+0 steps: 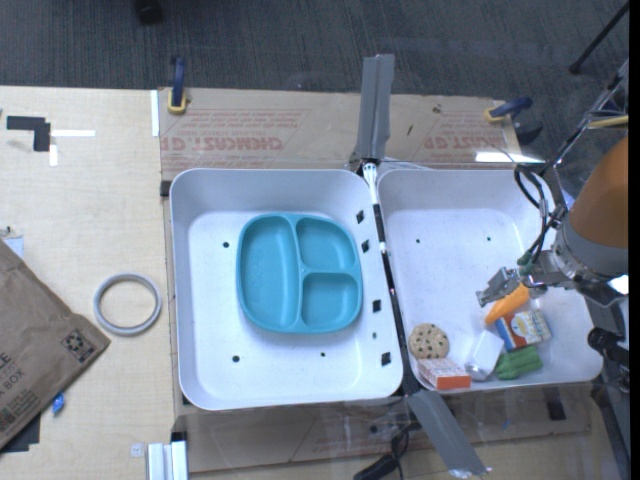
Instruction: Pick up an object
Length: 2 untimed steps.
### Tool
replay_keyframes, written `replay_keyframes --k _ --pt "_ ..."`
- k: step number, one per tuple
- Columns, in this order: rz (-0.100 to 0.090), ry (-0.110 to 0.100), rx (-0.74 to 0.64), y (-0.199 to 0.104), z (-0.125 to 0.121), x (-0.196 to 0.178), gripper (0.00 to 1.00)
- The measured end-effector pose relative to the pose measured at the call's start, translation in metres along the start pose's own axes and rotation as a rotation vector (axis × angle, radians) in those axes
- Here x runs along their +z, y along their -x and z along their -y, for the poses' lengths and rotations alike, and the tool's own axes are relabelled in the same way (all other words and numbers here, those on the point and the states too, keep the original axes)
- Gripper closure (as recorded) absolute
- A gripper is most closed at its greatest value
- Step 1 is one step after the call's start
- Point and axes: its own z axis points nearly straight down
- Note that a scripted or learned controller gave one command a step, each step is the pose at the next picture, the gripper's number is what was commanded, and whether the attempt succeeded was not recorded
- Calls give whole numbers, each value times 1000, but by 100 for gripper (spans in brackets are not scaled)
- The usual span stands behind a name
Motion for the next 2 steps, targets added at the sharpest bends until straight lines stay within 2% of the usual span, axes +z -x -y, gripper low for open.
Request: replay_keyframes --k 1,2 --pt "0 10 187 23 -44 17 0" --pt "0 1 132 19 25 33 0"
